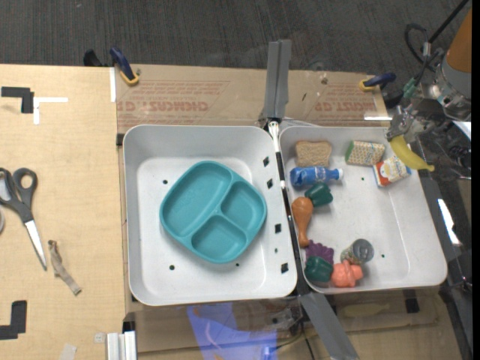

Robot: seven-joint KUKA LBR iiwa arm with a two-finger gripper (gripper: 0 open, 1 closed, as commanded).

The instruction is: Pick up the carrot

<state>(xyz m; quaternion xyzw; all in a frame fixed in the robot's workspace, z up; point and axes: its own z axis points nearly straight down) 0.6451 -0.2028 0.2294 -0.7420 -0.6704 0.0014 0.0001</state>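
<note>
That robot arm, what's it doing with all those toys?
It's meant to pick up a carrot. Right now the gripper is at the far right corner of the right bin, by a banana, and I can't tell if it's holding anything. The toys lie in that bin. The left bin holds a teal plate.

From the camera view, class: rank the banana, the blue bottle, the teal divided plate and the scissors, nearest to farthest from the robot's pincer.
The pincer sits at the right bin's far right corner.
1. Banana: just beneath it, on the right bin's rim.
2. Blue bottle: left part of the right bin.
3. Teal divided plate: in the left bin.
4. Scissors: on the bench at far left.
</note>
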